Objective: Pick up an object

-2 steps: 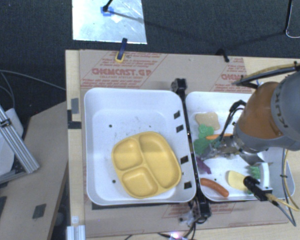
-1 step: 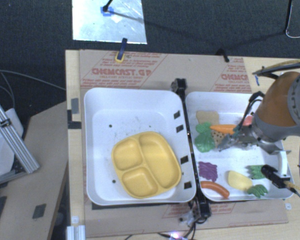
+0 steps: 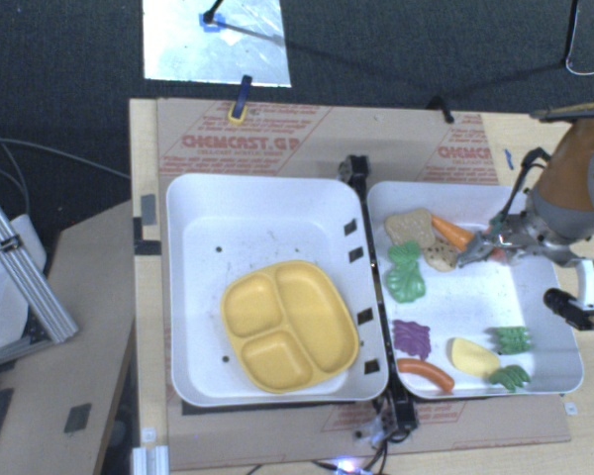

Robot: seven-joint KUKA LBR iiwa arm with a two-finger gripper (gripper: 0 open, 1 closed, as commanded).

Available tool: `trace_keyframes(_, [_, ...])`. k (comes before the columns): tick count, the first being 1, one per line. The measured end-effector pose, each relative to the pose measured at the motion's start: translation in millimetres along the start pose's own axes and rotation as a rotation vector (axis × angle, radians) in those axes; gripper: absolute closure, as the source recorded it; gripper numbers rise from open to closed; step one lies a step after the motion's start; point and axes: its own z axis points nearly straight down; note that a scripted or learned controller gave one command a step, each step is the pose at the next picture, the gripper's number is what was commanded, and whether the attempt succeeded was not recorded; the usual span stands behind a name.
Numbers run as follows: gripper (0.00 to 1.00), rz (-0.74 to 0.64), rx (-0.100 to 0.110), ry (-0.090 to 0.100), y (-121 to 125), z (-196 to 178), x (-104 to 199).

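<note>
So the arm (image 3: 574,181) comes in over the right edge of the right bin (image 3: 475,198), and the gripper (image 3: 478,251) sits low in that bin's upper half, tips aimed toward the divider between the two bins. Honestly can't tell if the fingers are apart or together, that end is just a dark smear at this size.

Closest stuff to the tips: the orange carrot (image 3: 452,233) lies just up and left of them, slanted, near the far edge of the bin. The round cookie (image 3: 440,256) sits right beside the tips on the divider side, looks close to touching but I can't confirm. Neither one is visibly between the fingers.

Rest of the right bin: a tan bread slice (image 3: 409,228) near the far-left corner, green leafy piece (image 3: 406,273) just below it along the divider, purple grapes (image 3: 411,337) further down, a sausage (image 3: 426,374) at the near-left corner, a yellow lemon-ish piece (image 3: 472,356) by the near edge, and two green bits (image 3: 512,356) toward the near-right corner.

The left bin (image 3: 267,201) holds a yellow divided tray (image 3: 290,325), sitting toward its near edge.
</note>
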Motion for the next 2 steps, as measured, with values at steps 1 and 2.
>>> trace_keyframes(1, [0.00,0.006,0.017,0.008,-116.5,1.4,13.6])
trace_keyframes(2, [1.00,0.001,0.005,0.004,-109.8,-10.2,13.7])
